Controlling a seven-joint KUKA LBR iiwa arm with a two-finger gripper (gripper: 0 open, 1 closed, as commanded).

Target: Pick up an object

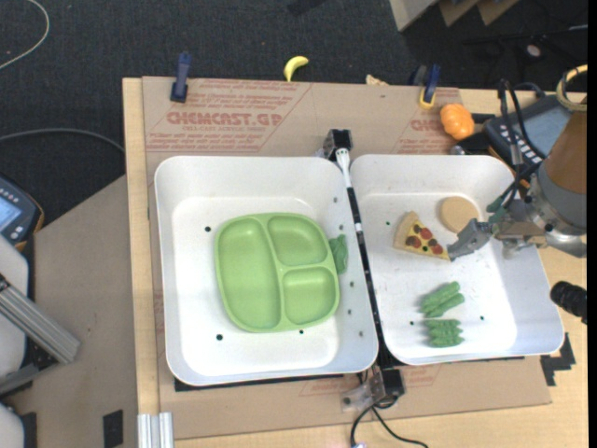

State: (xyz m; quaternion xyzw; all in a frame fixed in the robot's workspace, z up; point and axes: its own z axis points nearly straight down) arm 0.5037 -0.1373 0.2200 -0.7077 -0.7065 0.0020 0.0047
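The grey two-finger gripper (471, 239) hangs over the right shallow white bin (522, 334), reaching in from the right, its dark fingers pointing down and left toward the bin floor. Whether those fingers are spread or pressed together cannot be told from this slant; nothing is seen between them.

Just to the gripper's left, nearly touching its tip, lies a triangular toy pizza slice with red pepperoni spots (419, 237). Just behind the tip sits a round tan cookie-like disc (456, 213). Nearer the front of the same bin, apart from the gripper, lie two green ridged toy vegetable pieces (441, 315), one above the other.

The pizza slice looks the likeliest target. To grasp it well, the arm would probably need to shift slightly left so the fingers straddle the slice's narrow width, then descend squarely; the slice is flat, so a shallow or off-centre closing may slide over it.

In the left white bin (177, 250) rests a light green divided plastic plate (275, 271).
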